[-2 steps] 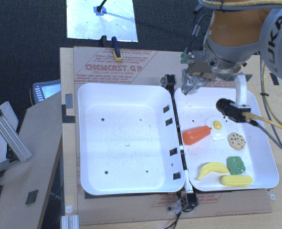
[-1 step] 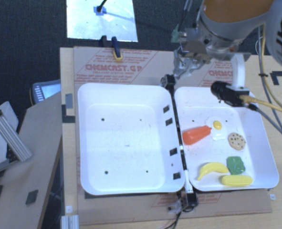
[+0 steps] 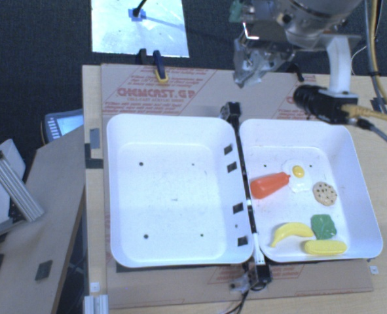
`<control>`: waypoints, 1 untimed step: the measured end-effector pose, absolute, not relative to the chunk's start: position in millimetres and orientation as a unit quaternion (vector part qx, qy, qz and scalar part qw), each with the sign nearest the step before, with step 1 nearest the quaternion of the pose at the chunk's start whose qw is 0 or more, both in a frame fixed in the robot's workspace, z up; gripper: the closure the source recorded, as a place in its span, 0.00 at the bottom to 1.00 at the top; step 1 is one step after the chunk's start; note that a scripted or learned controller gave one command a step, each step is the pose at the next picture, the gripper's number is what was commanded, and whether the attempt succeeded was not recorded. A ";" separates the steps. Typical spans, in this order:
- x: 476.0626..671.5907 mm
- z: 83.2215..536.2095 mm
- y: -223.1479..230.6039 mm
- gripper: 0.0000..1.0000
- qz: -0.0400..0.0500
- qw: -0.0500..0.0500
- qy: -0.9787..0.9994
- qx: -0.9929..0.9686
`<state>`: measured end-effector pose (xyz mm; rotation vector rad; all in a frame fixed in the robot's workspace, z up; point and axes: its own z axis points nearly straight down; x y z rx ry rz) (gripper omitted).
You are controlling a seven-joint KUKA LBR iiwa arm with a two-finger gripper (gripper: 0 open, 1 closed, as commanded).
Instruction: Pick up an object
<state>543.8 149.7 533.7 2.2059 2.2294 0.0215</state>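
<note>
The right bin holds several toy foods. An orange carrot lies near its left wall, with a fried egg just to its right. A round cookie sits further right. Toward the front lie a yellow banana, a green piece and a yellow oblong piece. My gripper hangs high over the bench behind the bins, near the divider between them, well away from all the objects.
The left bin stands beside the right one, joined by a black clipped divider. A shiny metal sheet lies at the back left. A yellow clamp sits on the cardboard behind the left bin.
</note>
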 end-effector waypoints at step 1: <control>545.3 538.3 146.8 1.00 0.003 0.001 0.710 0.704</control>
